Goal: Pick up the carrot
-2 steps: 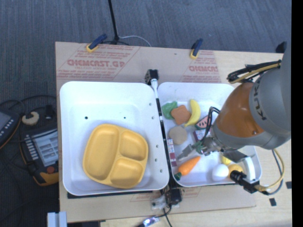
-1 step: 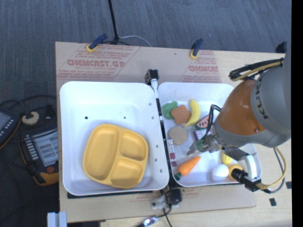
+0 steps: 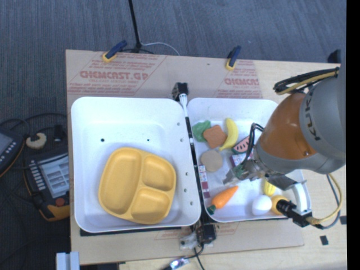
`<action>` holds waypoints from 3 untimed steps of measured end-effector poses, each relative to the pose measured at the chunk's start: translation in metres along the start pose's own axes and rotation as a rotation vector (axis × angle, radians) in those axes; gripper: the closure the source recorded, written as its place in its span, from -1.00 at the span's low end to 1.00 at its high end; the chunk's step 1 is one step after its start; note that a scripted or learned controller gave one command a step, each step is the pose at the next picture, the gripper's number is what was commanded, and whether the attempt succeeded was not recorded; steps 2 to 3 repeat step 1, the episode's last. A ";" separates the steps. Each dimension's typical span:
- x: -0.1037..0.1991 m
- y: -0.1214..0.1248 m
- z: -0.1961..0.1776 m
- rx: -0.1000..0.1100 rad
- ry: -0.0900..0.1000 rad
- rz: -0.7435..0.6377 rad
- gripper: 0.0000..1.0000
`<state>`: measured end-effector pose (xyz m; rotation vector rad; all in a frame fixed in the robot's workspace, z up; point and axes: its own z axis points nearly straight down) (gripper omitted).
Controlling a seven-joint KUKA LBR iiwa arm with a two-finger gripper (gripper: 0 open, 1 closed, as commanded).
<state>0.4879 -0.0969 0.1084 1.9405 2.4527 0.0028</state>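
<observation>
The small orange toy carrot with a green tip [image 3: 223, 197] lies on the floor of the right-hand shallow white bin [image 3: 256, 108], near its front left corner, tip pointing toward the divider between the bins. It lies flat and apart from its neighbours, probably as loose pieces scattered for picking: a round tan disc [image 3: 212, 160] just behind it, a yellow plastic banana [image 3: 230, 134], a green leafy piece [image 3: 200, 130], a watermelon slice [image 3: 242, 145] and a white egg [image 3: 261, 205] to its right. The left-hand white bin [image 3: 90, 117] holds a yellow three-compartment plate [image 3: 136, 184]. The grey arm with the orange band [image 3: 292, 131] reaches in from the right, bent down over the right bin, its pincer [image 3: 239, 172] hanging just behind and to the right of the carrot. Whether the pincer is open or closed cannot be told; nothing is seen gripped in it.
</observation>
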 end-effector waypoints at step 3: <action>0.000 0.000 0.000 0.001 0.000 0.000 -1.00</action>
